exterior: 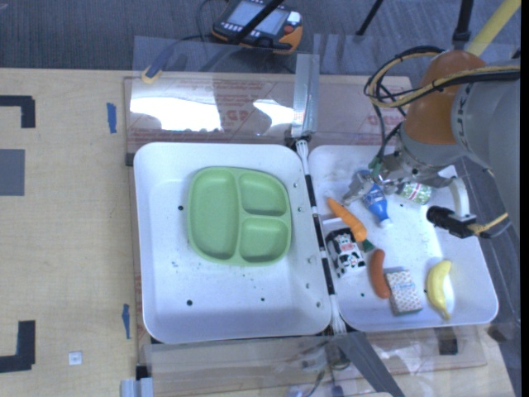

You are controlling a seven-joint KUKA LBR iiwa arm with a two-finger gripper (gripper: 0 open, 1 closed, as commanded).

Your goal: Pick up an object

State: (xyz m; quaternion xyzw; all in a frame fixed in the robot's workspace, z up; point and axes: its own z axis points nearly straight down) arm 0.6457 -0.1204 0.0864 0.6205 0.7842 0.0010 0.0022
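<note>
Worktop [66, 222] carries two white bins. The left bin [157, 304] holds a green divided plate [240, 215]. My arm [488, 122] reaches over the far part of the right bin [479, 304]. My fingers [362, 188] hang just beside the blue tube [378, 208]; wide or narrow, I cannot tell. Likely target: the tube, probably light, smooth and slippery. Grip across its mid-body, clear of the carrot [347, 216].

Both white bins [165, 304] look like smooth plastic, the green divided plate [240, 215] matt plastic, the bench [66, 246] pale wood.
</note>
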